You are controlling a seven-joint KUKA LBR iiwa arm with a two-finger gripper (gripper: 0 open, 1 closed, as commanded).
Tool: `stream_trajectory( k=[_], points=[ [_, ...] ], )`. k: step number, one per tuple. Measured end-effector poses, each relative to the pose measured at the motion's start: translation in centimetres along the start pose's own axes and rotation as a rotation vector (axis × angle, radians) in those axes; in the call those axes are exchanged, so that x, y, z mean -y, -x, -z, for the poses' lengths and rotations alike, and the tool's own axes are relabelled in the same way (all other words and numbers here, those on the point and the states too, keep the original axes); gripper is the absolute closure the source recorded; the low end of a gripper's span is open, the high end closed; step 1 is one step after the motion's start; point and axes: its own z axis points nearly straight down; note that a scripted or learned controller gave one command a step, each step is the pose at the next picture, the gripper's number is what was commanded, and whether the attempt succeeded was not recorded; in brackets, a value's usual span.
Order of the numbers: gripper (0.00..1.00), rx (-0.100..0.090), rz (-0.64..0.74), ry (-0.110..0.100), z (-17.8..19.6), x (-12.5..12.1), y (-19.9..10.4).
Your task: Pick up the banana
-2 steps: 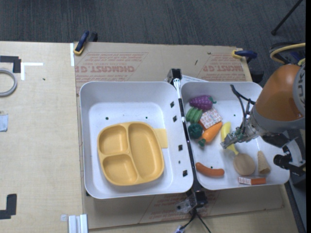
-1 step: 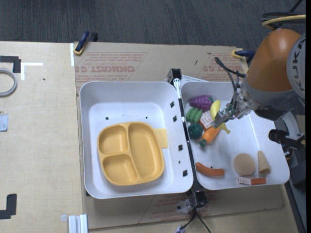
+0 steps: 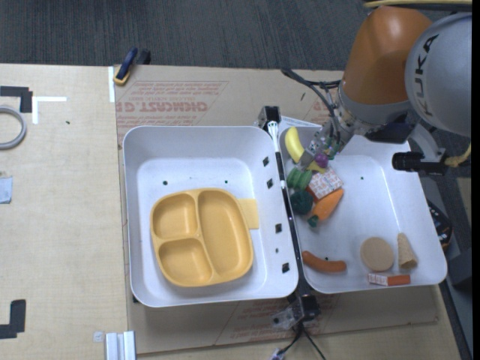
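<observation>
The gripper (image 3: 324, 150) hangs low over the far left part of the right bin (image 3: 390, 172), beneath the arm (image 3: 409, 58) with its orange band. Whether the claw is wide, narrow or closed on anything cannot be told from this slant; its tip is small and merges with the items under it. The banana (image 3: 293, 145) lies just to the claw's left, against the bin's left wall near the far corner, and no contact between the two can be confirmed. Directly below the claw sits a cluster of toy foods: a green piece (image 3: 299, 179), a white wrapped item (image 3: 325, 184) and a carrot (image 3: 328, 206) tilted toward the near left. Nearer the camera from the claw lies a sausage (image 3: 325, 263) by the near wall. Toward the near right, well apart from the claw, are a round biscuit (image 3: 377, 253), a cone (image 3: 407, 251) and a small red-and-white piece (image 3: 390, 279). Well to the claw's left, the left bin (image 3: 142, 201) carries a yellow divided plate (image 3: 201, 235).
</observation>
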Motion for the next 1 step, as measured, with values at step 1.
stream_trajectory(
  k=[1],
  points=[
    [1.00,-0.002,0.342,0.000,-1.33,-1.05,-6.94]
  ],
)
